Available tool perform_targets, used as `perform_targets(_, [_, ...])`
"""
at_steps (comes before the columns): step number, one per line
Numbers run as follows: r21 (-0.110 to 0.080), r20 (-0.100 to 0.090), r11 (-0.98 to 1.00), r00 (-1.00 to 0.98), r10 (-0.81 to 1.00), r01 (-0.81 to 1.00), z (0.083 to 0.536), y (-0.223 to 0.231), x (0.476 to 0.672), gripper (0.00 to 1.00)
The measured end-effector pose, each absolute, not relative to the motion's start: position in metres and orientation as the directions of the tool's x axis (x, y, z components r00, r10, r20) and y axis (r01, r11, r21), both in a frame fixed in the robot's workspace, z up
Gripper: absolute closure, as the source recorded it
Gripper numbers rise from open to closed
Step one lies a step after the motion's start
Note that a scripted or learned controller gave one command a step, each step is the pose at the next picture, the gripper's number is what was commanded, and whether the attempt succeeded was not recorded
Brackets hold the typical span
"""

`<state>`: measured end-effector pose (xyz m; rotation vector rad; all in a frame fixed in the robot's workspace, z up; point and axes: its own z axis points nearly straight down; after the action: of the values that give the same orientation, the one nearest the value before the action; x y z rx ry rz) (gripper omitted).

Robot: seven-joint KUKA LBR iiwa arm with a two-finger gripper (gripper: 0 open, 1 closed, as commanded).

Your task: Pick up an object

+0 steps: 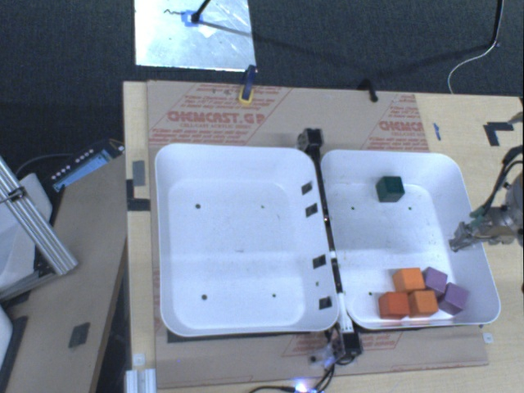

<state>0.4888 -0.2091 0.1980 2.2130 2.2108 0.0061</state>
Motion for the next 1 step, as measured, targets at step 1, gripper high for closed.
perform_targets(1, [-0.001, 0.002, 0.006, -0.006, 1.0, 1.0, 0.0791, -0.1739, 0.5045, 1.0])
